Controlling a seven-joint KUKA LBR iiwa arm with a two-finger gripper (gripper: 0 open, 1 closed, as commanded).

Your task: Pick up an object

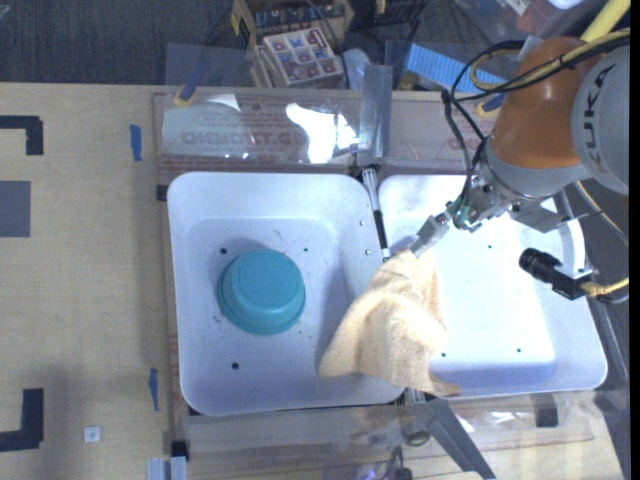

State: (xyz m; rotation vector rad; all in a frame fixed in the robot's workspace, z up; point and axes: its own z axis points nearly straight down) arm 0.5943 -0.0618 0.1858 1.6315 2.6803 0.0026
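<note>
The gripper point(418, 243) pinches the cloth's point(392, 326) top corner; the bowl point(262, 290) sits at nine o'clock. The arm point(560, 108) reads "KU".

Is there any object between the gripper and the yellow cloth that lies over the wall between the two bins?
Nothing visible. The gripper is right at the upper edge of the pale yellow terry cloth. The round teal plastic bowl sits apart in the left white bin.
</note>
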